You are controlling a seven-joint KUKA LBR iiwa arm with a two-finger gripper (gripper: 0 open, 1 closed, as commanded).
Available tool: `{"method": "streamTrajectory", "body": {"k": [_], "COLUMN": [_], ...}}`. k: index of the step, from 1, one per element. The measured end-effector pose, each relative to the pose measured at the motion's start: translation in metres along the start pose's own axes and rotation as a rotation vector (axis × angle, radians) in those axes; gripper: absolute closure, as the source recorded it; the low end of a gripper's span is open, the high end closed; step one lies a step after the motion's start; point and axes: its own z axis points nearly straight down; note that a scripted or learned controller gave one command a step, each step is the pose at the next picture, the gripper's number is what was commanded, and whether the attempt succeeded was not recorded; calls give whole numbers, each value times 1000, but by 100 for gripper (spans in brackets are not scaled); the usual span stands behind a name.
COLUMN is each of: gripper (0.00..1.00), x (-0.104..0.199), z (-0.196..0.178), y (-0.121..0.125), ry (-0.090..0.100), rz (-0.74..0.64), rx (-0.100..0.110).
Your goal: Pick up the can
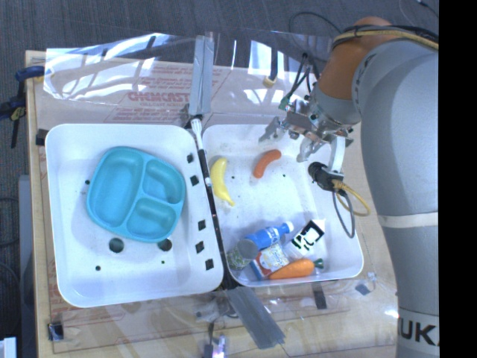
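Fingers of the end effector [291, 134] stand spread apart over the far part of the right bin [339, 222], and we see nothing between them. One finger [269, 131] points down on the left, the other [307, 149] on the right, both above the white floor. An orange sausage-shaped thing [266, 162] lies just below them on the bin floor, apart from both fingertips as far as we can tell.

We find the can [241, 253] at the near edge of the same bin, well apart from the end effector. It lies on its side with a round grey metal end turned up toward the camera (its label is too small for us to read). It sits just beside the divider between the bins, touching or nearly touching a blue and white bottle [270, 236]. Past the bottle, away from the can, lies a carrot [292, 269], and beyond that a black and white tagged block [308, 236]. A small packet between the bottle and the carrot is hard to make out. Further from the can, along the divider, lies a banana [220, 180].

A blue divided plate [136, 194] rests in the left bin [67, 222]. The grey arm [395, 125] is cut off at the right.
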Motion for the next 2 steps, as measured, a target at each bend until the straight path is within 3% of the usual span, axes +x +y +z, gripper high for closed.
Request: {"method": "streamTrajectory", "body": {"k": [1, 2], "gripper": [0, 0], "x": [2, -11], "z": [72, 78], "y": [-93, -15], "ry": [1, -1], "rz": [-200, -302], "rx": [3, -1]}}
